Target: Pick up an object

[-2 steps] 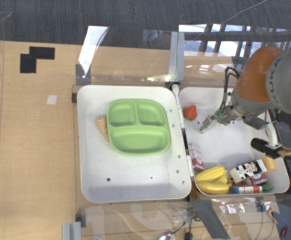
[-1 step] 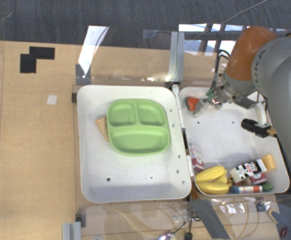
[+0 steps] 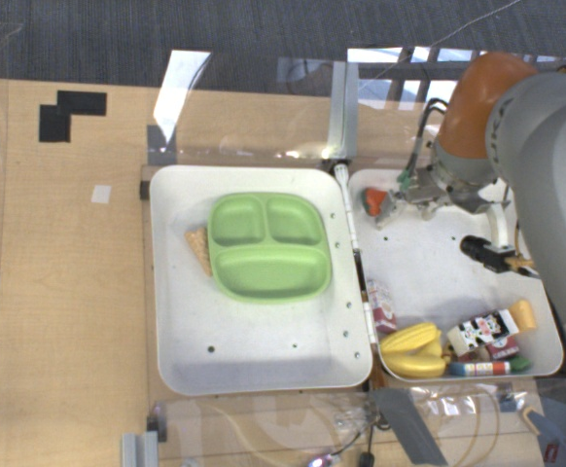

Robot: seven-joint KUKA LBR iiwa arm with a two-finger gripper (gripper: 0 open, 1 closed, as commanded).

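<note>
Gripper point(image 3: 401, 195) hangs over the right bin's point(image 3: 429, 261) far-left corner, just beside a small red object point(image 3: 374, 200); I cannot tell whether it's open or closed.

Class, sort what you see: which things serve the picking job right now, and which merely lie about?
Likely in the job: pincer; small red object beside it; right bin.
Lying about: green plate, tan wafer, bananas, carton, markers.
</note>
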